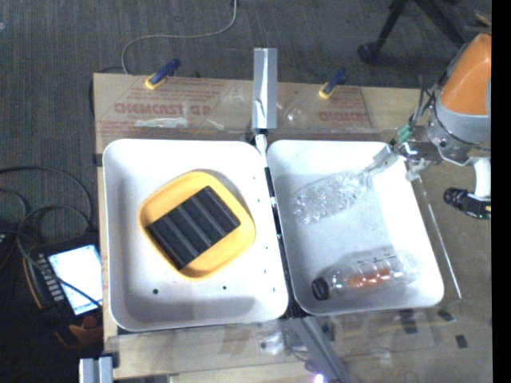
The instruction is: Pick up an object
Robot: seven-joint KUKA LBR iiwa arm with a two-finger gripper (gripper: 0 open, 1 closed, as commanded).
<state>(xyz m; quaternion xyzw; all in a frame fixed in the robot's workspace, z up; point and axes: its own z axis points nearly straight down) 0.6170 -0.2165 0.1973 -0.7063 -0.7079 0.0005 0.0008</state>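
A clear plastic goblet point(329, 195) lies on its side in the right bin point(411, 214), toward its far edge, stem pointing at the far right corner. The gripper point(409, 146) hangs over that corner (its grip cannot be told). A clear bottle point(363, 275) lies near the near edge. The left bin point(120, 214) holds a yellow-and-black tray point(197, 223). Bins rest on a cardboard-topped bench point(160, 110); dark carpet point(64, 22) around.

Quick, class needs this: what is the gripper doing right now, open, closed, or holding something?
Gripper: at the right bin's far right corner; open or closed cannot be told.
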